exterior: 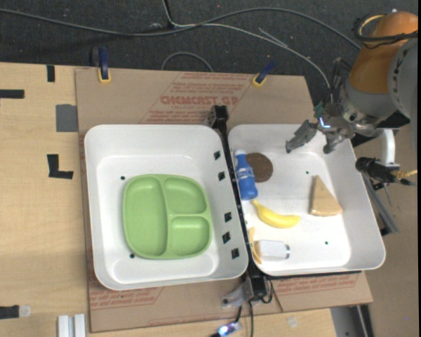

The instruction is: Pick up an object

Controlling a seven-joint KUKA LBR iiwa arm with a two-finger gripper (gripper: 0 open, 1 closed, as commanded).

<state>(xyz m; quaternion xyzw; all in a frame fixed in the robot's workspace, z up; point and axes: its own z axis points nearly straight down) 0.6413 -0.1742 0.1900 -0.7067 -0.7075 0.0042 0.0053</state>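
The gripper (314, 138) is hanging at the upper right of the frame, over the far edge of the right bin (351, 248), with its two fingers spread apart and nothing sitting between them. Behind it, the grey arm (379, 76) with its orange band is reaching in from the right edge.

Below and left of the gripper, the right bin is holding five things. A blue bottle (245, 176) is lying along the bin's left wall, and a brown round disc (259, 167) is sitting just beside it, touching or nearly so. A yellow banana (275, 217) is lying lower down, near the bottle's bottom end. A tan wedge (324, 198) is resting toward the right, well apart from the banana. A small white object (270, 250) is lying near the bin's lower left corner.

The left bin (98, 188) is holding a light green divided plate (167, 215) with three compartments, sitting toward its middle.

Both bins are resting on a brown cardboard sheet (189, 97); red printing is showing on it above the bins, too blurred for reading.
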